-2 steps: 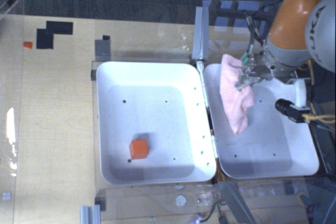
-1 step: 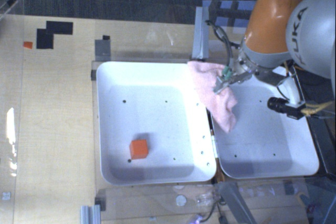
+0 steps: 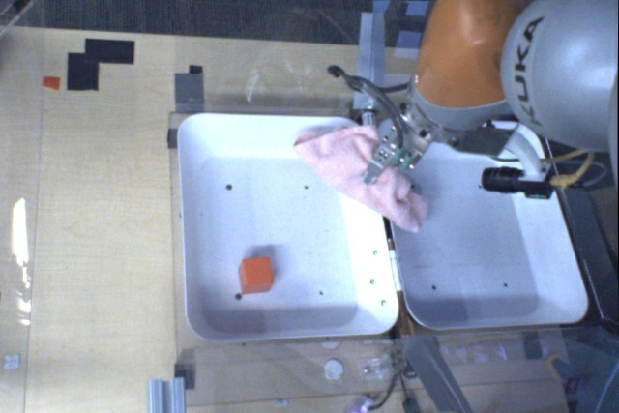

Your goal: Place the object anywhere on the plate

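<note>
The pink cloth (image 3: 363,171), the likely object of the task, hangs crumpled over the shared rims of the two bins, its upper part over the far right corner of the left bin (image 3: 280,305) and its lower tail drooping over the near-left part of the right bin (image 3: 503,305). The tool (image 3: 389,160) sits at the cloth's right edge with fabric bunched against it; the cloth appears to be pinched there, but how far the tool is open cannot be told, since the arm (image 3: 527,53) and the folds hide the tips. The arm reaches in from the right, its orange band (image 3: 469,39) above the wrist. A small orange block (image 3: 256,275) lies on the floor of the left bin, toward its near side, well apart from the cloth. No plate can be made out on the table (image 3: 87,237); the white bins may serve as the target, though this is a judgement. Risks from here: the grip looks to take only an edge of the fabric, so the cloth may slip free in transit; the trailing tail may snag on the rim between the bins and drag; released where it hangs, the cloth would straddle both bins rather than rest in one.
</note>
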